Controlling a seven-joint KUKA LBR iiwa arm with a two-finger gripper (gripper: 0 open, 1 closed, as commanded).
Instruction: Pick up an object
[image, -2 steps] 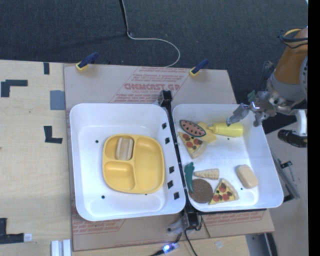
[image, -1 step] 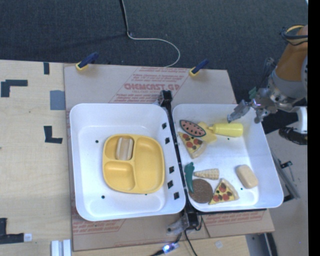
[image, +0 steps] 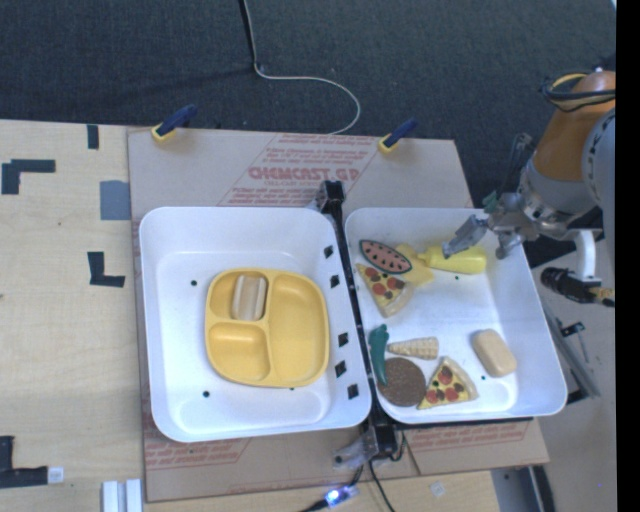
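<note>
Cardboard-topped bench, two white bins side by side. Gripper (image: 482, 236) sits at upper right of the frame, over the right bin (image: 525, 330); fingers spread, nothing between them. Banana (image: 455, 262) lies just below-left, near the rim. Risk: closing off-centre would nudge it aside against the pizza slice (image: 385, 287).
</note>
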